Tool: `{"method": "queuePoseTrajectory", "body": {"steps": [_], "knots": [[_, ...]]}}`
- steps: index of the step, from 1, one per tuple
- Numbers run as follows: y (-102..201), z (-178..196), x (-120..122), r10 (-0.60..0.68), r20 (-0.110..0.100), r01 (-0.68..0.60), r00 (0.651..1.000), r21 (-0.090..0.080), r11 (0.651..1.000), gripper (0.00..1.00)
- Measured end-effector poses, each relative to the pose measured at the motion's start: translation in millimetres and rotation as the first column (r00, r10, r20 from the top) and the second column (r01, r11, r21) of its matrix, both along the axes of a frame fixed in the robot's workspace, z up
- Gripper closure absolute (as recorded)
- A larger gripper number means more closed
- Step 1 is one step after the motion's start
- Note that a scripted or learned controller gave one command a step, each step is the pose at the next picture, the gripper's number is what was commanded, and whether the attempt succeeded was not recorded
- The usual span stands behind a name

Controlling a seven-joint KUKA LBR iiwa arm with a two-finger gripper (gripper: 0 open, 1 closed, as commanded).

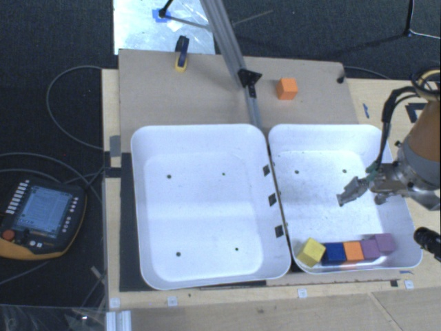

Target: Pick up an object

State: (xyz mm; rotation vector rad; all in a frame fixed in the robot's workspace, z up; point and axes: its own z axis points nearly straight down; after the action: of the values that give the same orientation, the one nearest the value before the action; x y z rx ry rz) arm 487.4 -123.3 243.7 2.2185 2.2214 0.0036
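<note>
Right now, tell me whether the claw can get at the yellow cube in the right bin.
Probably yes. The claw hovers over the right bin, and the yellow cube sits at the open end of the block row, with bare floor between them; the bin's near wall crowds one side.

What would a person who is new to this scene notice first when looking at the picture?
Probably the row of colored cubes along the near wall of the right bin: a yellow cube, a blue cube, an orange cube and two purple cubes. Next, the gripper hanging above that bin's floor, away from the row. A lone orange cube sits on the board behind the bins.
</note>
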Motion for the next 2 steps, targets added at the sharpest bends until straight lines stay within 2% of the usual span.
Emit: {"method": "queuePoseTrajectory", "body": {"steps": [1, 2], "knots": [[0, 11, 1, 0.004, 0.003, -0.004, 1.0, 0.0, 1.0, 1.0], [11, -45, 8, 0.001, -0.007, -0.001, 1.0, 0.001, 1.0, 1.0]]}}
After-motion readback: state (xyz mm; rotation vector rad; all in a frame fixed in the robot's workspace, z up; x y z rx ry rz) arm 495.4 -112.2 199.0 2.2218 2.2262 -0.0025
